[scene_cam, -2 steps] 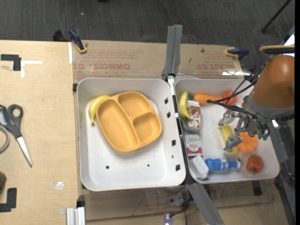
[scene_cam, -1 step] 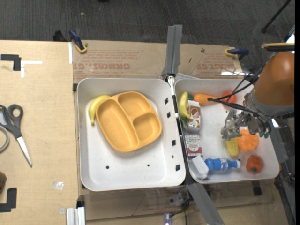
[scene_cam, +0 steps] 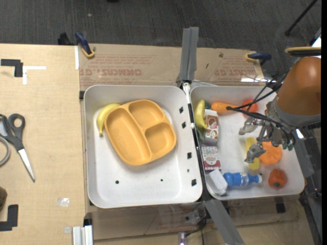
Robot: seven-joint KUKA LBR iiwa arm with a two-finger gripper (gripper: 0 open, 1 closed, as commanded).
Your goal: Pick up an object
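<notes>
Reaching in from the right, the gripper (scene_cam: 254, 152) hangs low inside the right bin (scene_cam: 232, 93), its metal fingers pointing down and to the left over the bin's right half. Whether the fingers are spread or closed cannot be told from this slanted view, and nothing is plainly seen between them. A small yellow object (scene_cam: 251, 146) lies just beside or under the fingertips, partly hidden, and an orange fruit (scene_cam: 272, 155) sits just to the right of the gripper, close against it. Near the bin's lower right corner rests a red-orange pepper (scene_cam: 277, 178), and a blue bottle (scene_cam: 242, 179) lies on its side along the front wall, next to a white packet (scene_cam: 216, 182). A carrot (scene_cam: 225, 106) lies along the back wall, with a yellow-green item (scene_cam: 199, 114) and a small printed carton (scene_cam: 211, 125) by the left wall, and a flat red-and-white packet (scene_cam: 211, 157) below them. The left bin (scene_cam: 138, 190) holds a yellow divided plate (scene_cam: 139, 131) with a banana (scene_cam: 105, 114) curled against its upper left edge. Scissors (scene_cam: 19, 143) lie on the wooden bench (scene_cam: 41, 96) well to the left.
</notes>
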